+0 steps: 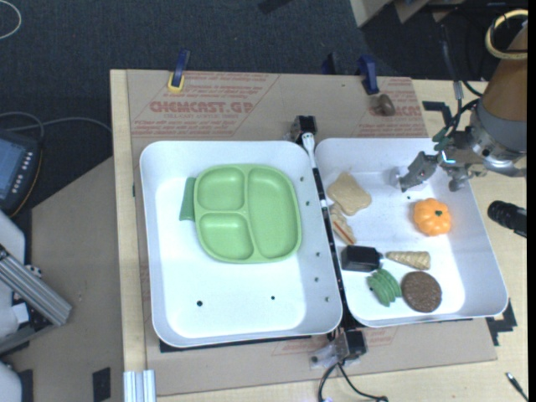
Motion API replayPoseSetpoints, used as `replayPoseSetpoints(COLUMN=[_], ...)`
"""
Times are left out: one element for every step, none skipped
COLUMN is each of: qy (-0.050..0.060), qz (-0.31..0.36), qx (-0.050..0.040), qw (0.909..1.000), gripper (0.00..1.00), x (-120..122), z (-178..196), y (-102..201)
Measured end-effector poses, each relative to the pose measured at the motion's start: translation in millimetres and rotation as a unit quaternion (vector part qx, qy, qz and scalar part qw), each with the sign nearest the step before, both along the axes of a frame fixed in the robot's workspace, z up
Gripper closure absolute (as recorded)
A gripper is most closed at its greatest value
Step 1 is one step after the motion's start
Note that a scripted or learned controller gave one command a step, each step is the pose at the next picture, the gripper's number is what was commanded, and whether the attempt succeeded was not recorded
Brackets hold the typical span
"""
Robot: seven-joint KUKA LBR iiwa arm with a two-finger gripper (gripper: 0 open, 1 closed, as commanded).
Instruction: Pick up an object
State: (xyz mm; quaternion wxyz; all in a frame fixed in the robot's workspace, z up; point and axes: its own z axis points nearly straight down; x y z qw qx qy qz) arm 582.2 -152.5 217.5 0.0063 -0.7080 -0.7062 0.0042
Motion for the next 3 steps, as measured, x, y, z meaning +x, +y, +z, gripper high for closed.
replayPoseSetpoints(qy=[-0.007,-0.004,-0.004], qz=[0.001,0.001,0.001], qx=[-0.0012,-0.0004,-0.0004], qw=[1.0000,1.0000,1.0000], gripper=[0.00,0.00,0.00], x=[2.9,2.5,-4.8], z=[7.6,-55.7,-100.9], y=[0.2,-2.7,-0.9])
